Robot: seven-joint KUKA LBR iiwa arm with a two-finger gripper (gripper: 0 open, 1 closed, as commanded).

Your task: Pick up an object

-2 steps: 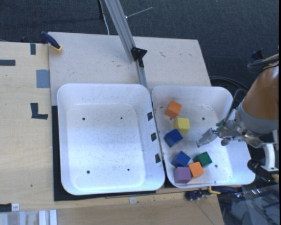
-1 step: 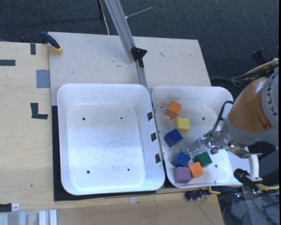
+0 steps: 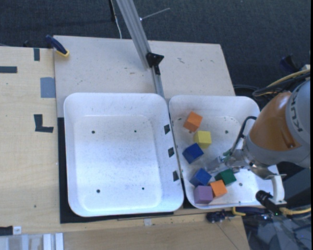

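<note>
Several small blocks lie in the right bin (image 3: 235, 107). An orange block (image 3: 193, 122), a yellow block (image 3: 203, 138) and a blue block (image 3: 193, 152) sit toward its left and middle. A second blue block (image 3: 201, 176), a green block (image 3: 228, 177), a small orange block (image 3: 218, 188) and a purple block (image 3: 203, 194) cluster at the near edge. My gripper (image 3: 223, 163) is low in this bin, just above the green block and right of the blue blocks. I see nothing held in it.
The left bin (image 3: 73, 108) stands beside the right one. A metal pole (image 3: 138, 30) slants down to the bins' shared rim. The grey and orange arm (image 3: 274, 129) covers the right bin's right side. Cables run along the near right corner.
</note>
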